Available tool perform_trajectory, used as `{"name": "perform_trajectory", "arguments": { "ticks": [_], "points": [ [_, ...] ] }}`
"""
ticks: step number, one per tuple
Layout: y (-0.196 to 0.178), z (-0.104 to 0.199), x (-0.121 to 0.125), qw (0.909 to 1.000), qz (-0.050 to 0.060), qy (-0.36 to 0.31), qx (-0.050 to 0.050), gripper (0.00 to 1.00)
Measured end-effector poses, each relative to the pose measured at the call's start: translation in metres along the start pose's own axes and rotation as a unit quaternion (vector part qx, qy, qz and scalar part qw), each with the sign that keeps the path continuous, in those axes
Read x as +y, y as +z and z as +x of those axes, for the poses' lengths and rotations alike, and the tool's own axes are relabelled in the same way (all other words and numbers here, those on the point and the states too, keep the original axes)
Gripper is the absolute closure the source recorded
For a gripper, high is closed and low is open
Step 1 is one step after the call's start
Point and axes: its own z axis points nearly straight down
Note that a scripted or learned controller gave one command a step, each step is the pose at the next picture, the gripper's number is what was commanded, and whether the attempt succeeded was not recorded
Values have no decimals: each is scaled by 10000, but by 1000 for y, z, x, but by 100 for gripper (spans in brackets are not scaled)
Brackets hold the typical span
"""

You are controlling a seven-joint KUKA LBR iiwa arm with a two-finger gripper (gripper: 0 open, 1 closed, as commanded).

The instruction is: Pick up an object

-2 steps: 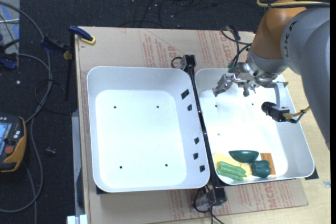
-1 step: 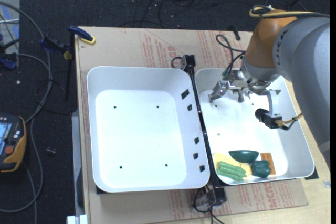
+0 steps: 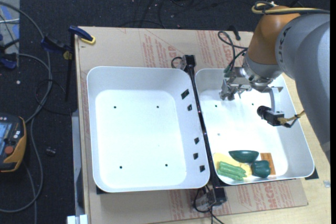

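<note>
— Where are you at this moment?

— My gripper point(image 3: 231, 91) hangs over the far part of the right bin point(image 3: 294, 136), near its far-left corner. My arm point(image 3: 294, 44) reaches in from the right side of the counter point(image 3: 157, 44).

— Are your jaws open or closed?

— I cannot tell; from this angle they are too small and dark. I see nothing between them.

— And the objects to pick up?

— They all lie together at the near edge of the right bin: a dark green bowl-shaped piece point(image 3: 244, 155), a light green ridged object point(image 3: 231, 170) in front of it, a teal block point(image 3: 261, 168) just beside, a yellow flat piece point(image 3: 223, 158) and an orange piece point(image 3: 267, 157) partly under them. They are well apart from my gripper.

— The left bin point(image 3: 94, 113)?

— It sits just beside the right one, touching along a black divider point(image 3: 198, 113).
</note>
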Motion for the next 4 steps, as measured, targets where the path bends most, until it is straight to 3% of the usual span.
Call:
{"name": "perform_trajectory", "arguments": {
  "ticks": [2, 3, 4],
  "points": [
    [-102, 12, 7, 10000, -18, -2, -1, 100],
    [-114, 12, 8, 10000, -2, 0, 1, 100],
    [-108, 61, -15, 10000, 8, -17, 7, 100]
  ]
}}
